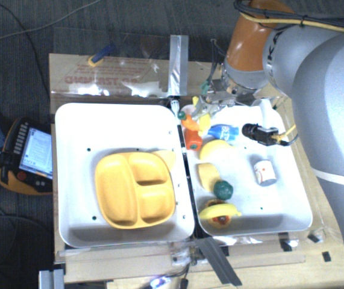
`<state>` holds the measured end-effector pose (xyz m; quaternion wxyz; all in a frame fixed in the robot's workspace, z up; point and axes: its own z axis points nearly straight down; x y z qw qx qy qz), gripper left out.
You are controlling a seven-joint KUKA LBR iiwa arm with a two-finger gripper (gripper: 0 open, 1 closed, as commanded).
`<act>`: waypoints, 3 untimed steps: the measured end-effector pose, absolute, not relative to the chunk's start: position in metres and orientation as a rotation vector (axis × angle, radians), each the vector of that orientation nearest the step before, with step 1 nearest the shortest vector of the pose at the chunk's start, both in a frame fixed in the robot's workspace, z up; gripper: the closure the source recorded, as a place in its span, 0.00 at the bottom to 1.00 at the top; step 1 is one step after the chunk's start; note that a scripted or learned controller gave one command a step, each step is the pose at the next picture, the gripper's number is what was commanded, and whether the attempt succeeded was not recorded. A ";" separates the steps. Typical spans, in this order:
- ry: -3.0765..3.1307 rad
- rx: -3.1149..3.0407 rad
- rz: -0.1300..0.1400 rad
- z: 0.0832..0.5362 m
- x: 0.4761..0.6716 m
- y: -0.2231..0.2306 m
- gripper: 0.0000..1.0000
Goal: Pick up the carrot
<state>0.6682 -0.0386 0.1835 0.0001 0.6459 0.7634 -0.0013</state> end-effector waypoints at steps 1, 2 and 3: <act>2.551 1.833 -0.005 0.183 0.654 -0.049 1.00; 2.552 1.833 -0.005 0.183 0.654 -0.049 0.00; 2.760 1.496 -0.002 0.184 0.668 -0.064 0.00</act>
